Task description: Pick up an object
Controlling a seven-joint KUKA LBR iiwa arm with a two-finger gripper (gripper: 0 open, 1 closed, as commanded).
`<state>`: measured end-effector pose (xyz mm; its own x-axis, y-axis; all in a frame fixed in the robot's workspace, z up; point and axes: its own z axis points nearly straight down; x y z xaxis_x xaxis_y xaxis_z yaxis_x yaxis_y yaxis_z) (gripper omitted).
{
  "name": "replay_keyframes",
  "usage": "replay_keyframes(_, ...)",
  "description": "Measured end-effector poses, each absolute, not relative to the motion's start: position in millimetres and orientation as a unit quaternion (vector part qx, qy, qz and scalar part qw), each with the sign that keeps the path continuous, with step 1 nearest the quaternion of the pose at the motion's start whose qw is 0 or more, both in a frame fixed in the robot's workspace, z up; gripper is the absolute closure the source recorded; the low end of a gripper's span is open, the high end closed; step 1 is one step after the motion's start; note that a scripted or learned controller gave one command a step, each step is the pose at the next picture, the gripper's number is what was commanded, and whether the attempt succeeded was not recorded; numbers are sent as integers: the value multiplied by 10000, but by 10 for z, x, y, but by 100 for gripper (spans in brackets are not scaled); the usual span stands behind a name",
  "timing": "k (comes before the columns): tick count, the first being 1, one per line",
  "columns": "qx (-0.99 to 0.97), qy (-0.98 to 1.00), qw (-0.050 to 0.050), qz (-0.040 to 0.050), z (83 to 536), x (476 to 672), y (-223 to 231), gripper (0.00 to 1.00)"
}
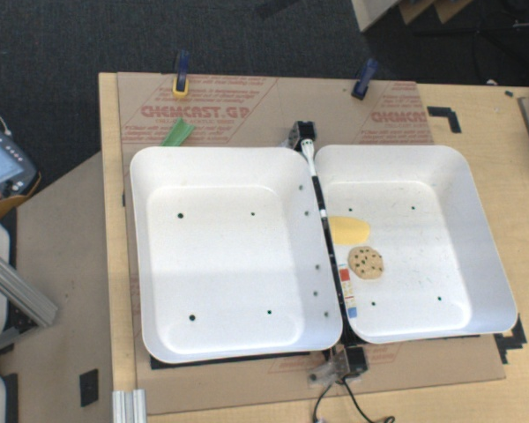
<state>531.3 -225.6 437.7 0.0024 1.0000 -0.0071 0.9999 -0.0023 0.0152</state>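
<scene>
Camera view: arm was outside the shot, so I couldn't tell the gripper state. For a clean pick, I'd drop straight onto one item, staying off the bin wall. Left shallow white plastic bin (159, 236) held nothing visible. Right shallow white plastic bin (458, 236) held, toward 9 o'clock, a pale yellow flat piece (347, 230), with a round speckled cookie (366, 263) just beside it at 5 o'clock.
</scene>
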Motion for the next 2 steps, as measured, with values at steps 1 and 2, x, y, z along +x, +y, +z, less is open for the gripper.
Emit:
replay_keyframes(1,7024,7117,69,55,5430,5770,-1248,0)
replay_keyframes(2,7034,7108,18,24,5343,6313,-446,0)
